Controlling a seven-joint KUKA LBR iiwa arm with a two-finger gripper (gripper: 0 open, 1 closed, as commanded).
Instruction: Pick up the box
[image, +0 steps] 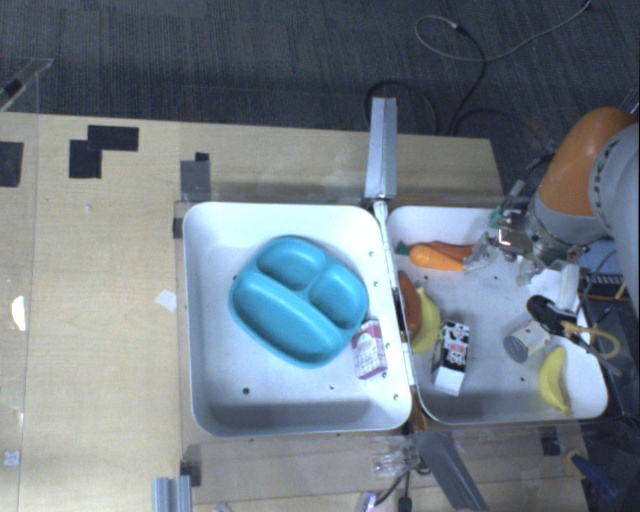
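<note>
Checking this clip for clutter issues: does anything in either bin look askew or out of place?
Nothing spilled or damaged. The blue divided plate sits at a slant in the left bin, a small carton against its edge. In the right bin, the black-and-white box lies tilted.

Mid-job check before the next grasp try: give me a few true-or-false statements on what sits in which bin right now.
1. The blue divided plate lies in the left bin. True.
2. The black-and-white box lies in the left bin. False: it lies in the right bin.
3. The tool hovers over the right bin's far side. True.
4. The carrot lies on the blue divided plate. False: it lies in the right bin.
5. A small pink-labelled carton lies beside the plate. True.
</note>
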